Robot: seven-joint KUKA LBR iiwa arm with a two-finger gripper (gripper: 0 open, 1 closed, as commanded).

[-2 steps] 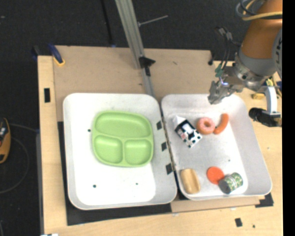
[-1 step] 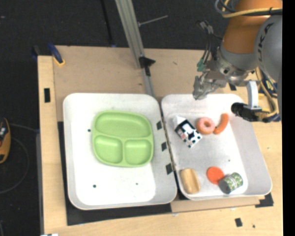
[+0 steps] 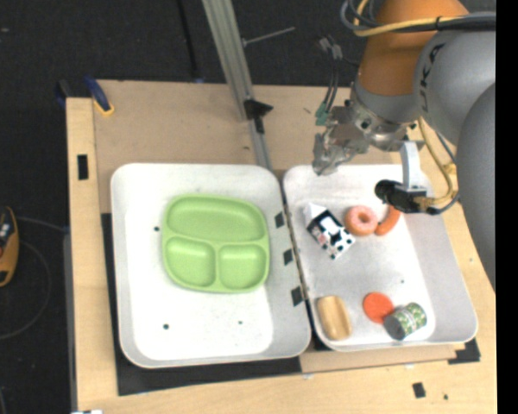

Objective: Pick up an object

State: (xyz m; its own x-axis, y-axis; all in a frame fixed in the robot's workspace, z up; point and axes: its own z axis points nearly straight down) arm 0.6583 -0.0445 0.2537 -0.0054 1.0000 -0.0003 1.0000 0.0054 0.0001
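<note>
The pincer (image 3: 326,160) hangs over the far left corner of the right bin (image 3: 432,270), its fingers pointing down and drawn close together with nothing between them; the grey arm (image 3: 466,76) with its orange band (image 3: 406,33) rises behind it to the right. Just below the pincer, toward the near side, lies a black-and-white cow-patterned toy (image 3: 330,229), apart from the fingertips; to the right of that toy sits a pink ring-shaped doughnut (image 3: 361,219), with an orange piece (image 3: 388,222) touching its right side. Right of the pincer, near the bin's far wall, a black part with a white bracket (image 3: 403,190) hangs from the arm. Well below the pincer, at the near edge of the same bin, rests a tan bread-like block (image 3: 332,316); right of it lie a flat orange disc (image 3: 377,305) and a small green can (image 3: 406,319) on its side, the two touching. To the lower left of the pincer, the left bin (image 3: 138,317) holds a light green divided plate (image 3: 216,244); both bins sit on the tan desk (image 3: 164,123); a grey metal rail (image 3: 229,50) stands up left of the pincer.
</note>
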